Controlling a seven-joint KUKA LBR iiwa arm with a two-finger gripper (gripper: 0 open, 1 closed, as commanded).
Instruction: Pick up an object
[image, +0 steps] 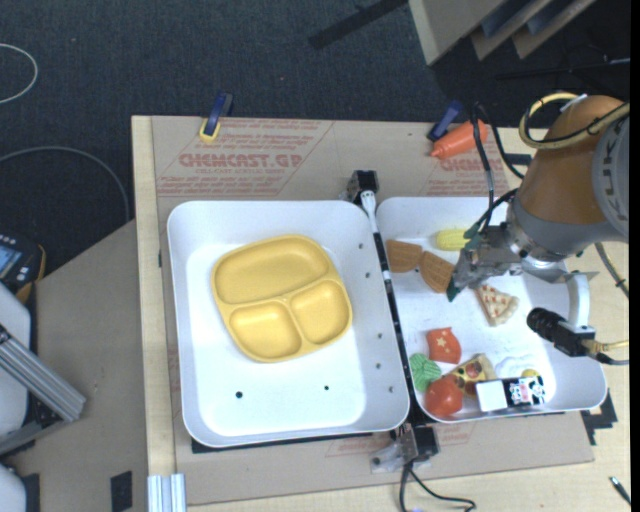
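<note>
A robot lab or test workshop. A board bench (300, 150) carries two white bins (190, 300), with clamps (213, 117), loose cables (60, 160) and dark carpet (150, 50) around it.

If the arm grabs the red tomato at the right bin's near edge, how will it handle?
The round, glossy red toy tomato looks apt to roll and may slip from a pinch. It is probably light, hollow plastic. Crowded by the green leafy toy piece, it leaves the pincer little room.

Bright, even overhead light here; the white left bin (190, 300) glares slightly, shadows stay soft and short, and the focus is a touch soft throughout.
</note>
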